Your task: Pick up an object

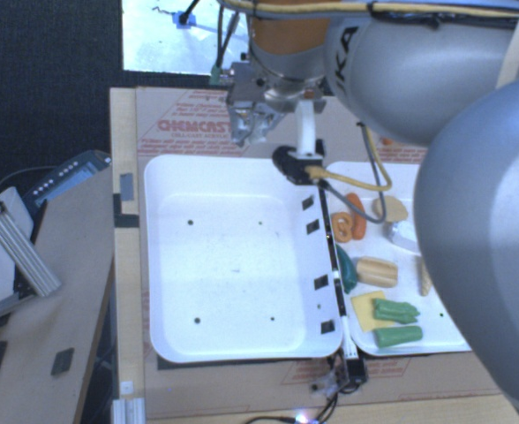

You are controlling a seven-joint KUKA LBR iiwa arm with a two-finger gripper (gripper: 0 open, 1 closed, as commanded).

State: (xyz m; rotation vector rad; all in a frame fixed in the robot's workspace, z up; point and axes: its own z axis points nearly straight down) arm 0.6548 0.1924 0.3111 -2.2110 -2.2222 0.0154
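Hovering high above the far edge of the left bin [180,237], my claw [252,129] has nothing between its fingers, and I cannot tell how wide they stand. Pickable items all sit in the right bin [436,343]: green pieces [395,321], a bun [376,271], an orange slice [342,227]. I judge a descent from here grabs bare plastic, or clips the divider clamps [317,228] when crossing.

Bulky grey arm [436,69], orange wrist band [290,11], yellow cable [374,9].
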